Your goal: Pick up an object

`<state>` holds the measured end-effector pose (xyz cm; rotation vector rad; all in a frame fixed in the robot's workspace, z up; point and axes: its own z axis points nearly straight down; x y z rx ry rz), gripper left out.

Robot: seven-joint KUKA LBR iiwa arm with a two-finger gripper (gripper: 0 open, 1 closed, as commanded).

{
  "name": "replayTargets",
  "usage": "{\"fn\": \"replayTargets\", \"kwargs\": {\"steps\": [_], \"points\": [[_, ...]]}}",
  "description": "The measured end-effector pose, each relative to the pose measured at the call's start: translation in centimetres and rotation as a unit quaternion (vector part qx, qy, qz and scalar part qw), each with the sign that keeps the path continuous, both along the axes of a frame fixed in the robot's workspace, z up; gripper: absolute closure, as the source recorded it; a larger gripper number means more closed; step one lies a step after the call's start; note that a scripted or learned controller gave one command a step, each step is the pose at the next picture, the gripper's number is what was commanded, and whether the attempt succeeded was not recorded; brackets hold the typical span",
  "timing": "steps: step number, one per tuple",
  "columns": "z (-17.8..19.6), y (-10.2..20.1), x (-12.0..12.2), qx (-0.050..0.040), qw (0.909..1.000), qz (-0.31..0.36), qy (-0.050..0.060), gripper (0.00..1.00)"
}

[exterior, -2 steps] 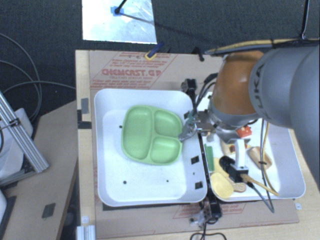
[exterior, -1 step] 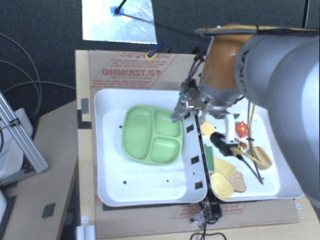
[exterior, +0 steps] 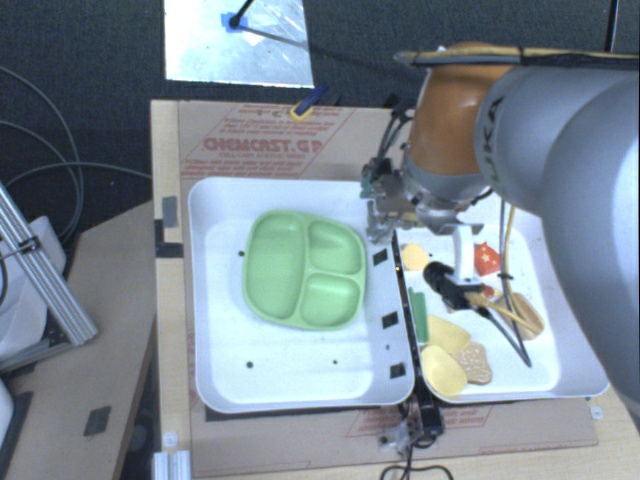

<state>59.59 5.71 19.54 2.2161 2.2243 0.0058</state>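
My gripper point(exterior: 383, 220) hangs over the far end of the divider between the two bins, below the orange-banded wrist point(exterior: 452, 128). The right bin point(exterior: 560, 360) holds several small things: a red piece point(exterior: 486, 258), a pale yellow lump point(exterior: 413, 258), a green stick point(exterior: 421, 316), two yellow pieces point(exterior: 445, 353), a tan biscuit shape point(exterior: 477, 363) and a tan utensil point(exterior: 521, 314). Nothing shows between the gripper's tips. The arm hides the far part of the right bin.
A green divided plate point(exterior: 305, 268) lies in the middle of the left bin point(exterior: 220, 348). Both bins rest on a cardboard sheet point(exterior: 260, 138). A shiny foil square point(exterior: 235, 28) lies beyond the bench.
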Motion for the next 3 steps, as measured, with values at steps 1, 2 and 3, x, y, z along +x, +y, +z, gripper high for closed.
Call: {"fn": "replayTargets", "kwargs": {"steps": [1,2,3], "points": [[-1.2,-2.8,-10.6,-0.0006,1.0,-0.003,0.006,1.0],[17.4,4.5,-10.8,0.0018,1.0,0.004,-0.006,1.0],[17.6,8.8,-4.1,0.0001,1.0,0.001,-0.002,1.0]]}}
